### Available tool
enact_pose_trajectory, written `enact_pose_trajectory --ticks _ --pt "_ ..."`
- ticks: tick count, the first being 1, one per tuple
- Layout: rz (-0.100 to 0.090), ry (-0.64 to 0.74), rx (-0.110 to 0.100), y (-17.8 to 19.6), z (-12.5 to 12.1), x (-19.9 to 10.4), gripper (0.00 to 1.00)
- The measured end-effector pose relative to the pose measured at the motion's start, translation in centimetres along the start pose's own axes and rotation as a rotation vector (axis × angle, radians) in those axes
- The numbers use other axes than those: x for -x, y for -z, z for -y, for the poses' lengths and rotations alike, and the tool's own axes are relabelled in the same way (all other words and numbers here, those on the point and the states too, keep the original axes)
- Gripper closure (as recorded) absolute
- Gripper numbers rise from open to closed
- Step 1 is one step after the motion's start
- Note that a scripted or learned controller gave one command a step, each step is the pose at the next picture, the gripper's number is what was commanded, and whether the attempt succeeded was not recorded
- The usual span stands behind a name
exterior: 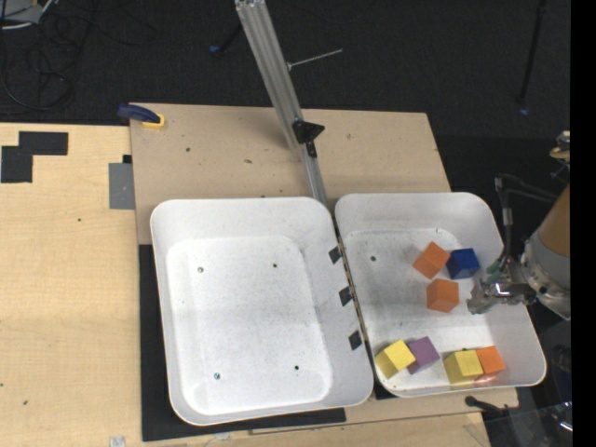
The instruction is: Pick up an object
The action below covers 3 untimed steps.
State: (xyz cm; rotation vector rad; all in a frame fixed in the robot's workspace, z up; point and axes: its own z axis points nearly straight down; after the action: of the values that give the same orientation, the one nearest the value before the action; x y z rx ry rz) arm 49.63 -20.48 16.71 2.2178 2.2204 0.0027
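Over the right edge of the right-hand shallow white bin (410, 208), the arm's two-finger gripper (492, 291) hovered low, just beside a small orange cube (443, 295); nothing showed between its tips, and how wide it stood I could not tell. A second orange cube (430, 260) sat touching a dark blue cube (463, 263) further back in that bin. Along the near wall lay a yellow cube (397, 357) against a purple cube (423, 352), then another yellow block (462, 367) touching a small orange block (490, 360). The left-hand white bin (186, 220) stood alongside.
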Motion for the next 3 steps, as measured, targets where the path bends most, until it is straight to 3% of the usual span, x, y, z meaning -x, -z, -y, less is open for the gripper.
enact_pose_trajectory --ticks 2,3 --pt "0.0 0.0 -0.002 7.8 -0.4 -0.3 1.0" --pt "-0.004 0.004 -0.006 7.0 -1.8 -5.5 1.0"
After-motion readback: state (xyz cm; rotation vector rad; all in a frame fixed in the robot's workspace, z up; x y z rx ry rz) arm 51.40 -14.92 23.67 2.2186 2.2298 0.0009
